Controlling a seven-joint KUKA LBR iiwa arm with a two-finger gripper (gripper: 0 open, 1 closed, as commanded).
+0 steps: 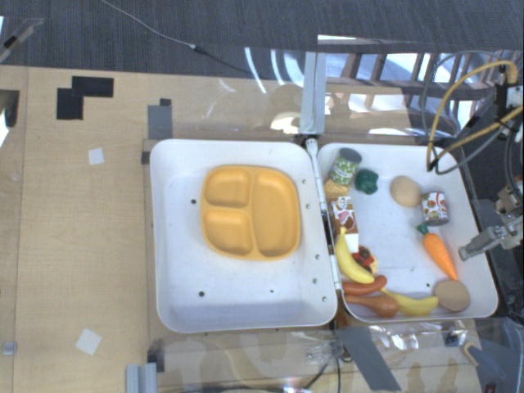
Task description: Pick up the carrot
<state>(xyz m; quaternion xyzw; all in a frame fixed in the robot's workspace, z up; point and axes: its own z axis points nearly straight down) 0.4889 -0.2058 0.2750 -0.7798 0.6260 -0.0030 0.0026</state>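
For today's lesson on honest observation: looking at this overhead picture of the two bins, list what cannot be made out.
- Gripper: at the camera view's right edge, small and blurred; open or shut unclear.
- Can beside the carrot: label too small to read.
- Packets along the right bin's left wall: overlapping, contents unclear.
- Sausages: partly under the bananas.

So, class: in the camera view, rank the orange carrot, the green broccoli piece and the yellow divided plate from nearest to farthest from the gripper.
1. Orange carrot, right bin, just left of the gripper.
2. Green broccoli piece, right bin's top left.
3. Yellow divided plate, left bin.
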